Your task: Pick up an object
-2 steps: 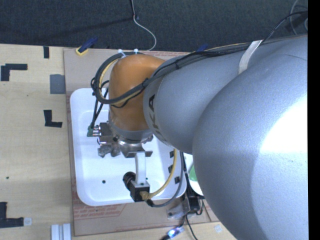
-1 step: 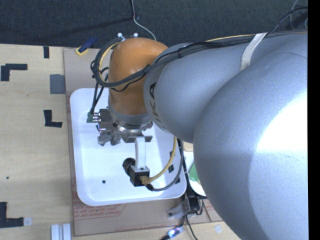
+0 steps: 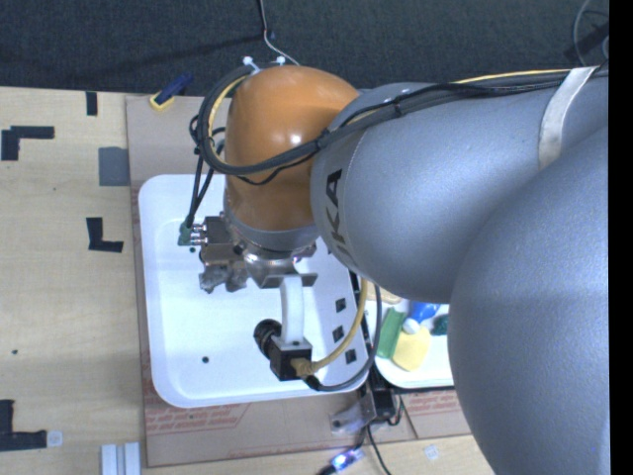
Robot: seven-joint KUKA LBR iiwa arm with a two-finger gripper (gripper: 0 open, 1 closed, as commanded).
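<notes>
Tool (image 3: 224,271) over left bin (image 3: 168,265) | you cannot tell its opening | green item (image 3: 389,332) lies past left bin's arm-side rim, in right bin (image 3: 427,375) | you'd shift tool there

The one bit of writing I can make out is on the grey arm (image 3: 445,226). Dark letters (image 3: 330,204) run sideways near its orange band (image 3: 282,137), and the two that show look like "KA". The rest curves out of sight. The cardboard (image 3: 198,419) under the white bin (image 3: 168,295) carries reddish print too small to read. The black marks (image 3: 99,234) on the table (image 3: 59,315) are plain shapes, not letters.
</notes>
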